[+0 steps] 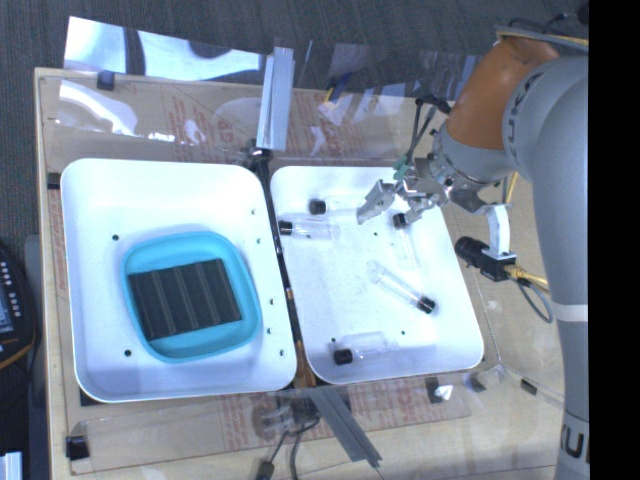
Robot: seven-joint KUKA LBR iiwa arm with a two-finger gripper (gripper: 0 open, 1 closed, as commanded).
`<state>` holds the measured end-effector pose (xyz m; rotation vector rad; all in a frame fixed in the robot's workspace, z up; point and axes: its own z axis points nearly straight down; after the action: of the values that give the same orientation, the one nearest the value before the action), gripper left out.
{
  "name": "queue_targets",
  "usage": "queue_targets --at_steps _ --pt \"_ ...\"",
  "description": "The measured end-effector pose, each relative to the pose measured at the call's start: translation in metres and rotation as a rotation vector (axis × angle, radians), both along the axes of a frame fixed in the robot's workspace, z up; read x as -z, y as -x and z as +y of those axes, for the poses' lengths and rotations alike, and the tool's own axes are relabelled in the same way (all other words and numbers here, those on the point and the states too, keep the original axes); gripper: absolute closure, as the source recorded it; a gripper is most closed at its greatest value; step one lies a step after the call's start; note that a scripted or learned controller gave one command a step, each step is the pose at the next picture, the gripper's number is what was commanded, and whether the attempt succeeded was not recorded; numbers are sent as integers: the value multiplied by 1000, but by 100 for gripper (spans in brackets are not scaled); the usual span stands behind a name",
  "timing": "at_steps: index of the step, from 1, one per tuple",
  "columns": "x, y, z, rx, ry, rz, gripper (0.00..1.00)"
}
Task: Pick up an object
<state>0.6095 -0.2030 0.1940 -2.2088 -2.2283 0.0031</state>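
Several clear plastic tubes with black caps lie in the right bin [455,343]. One tube [306,230] rests near the bin's left wall, and a black cap [318,207] sits just above it. Another tube [405,292] lies right of centre, and a third [362,348] is near the front wall. My gripper [394,204] hangs over the bin's far right part with its grey fingers [374,202] spread apart. A black-capped tube [400,220] lies just below the fingertips, not held between them.
The left bin [90,188] holds a blue tray [190,295] with a dark ridged insert. A metal bar [273,98] stands behind the divide between the bins. Cables and a black connector [484,257] hang beside the right bin's right wall.
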Motion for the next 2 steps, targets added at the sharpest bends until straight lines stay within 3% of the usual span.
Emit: queue_targets --at_steps 1,2 --pt "103 24 48 2 1 1 0" --pt "99 77 99 193 15 -13 0"
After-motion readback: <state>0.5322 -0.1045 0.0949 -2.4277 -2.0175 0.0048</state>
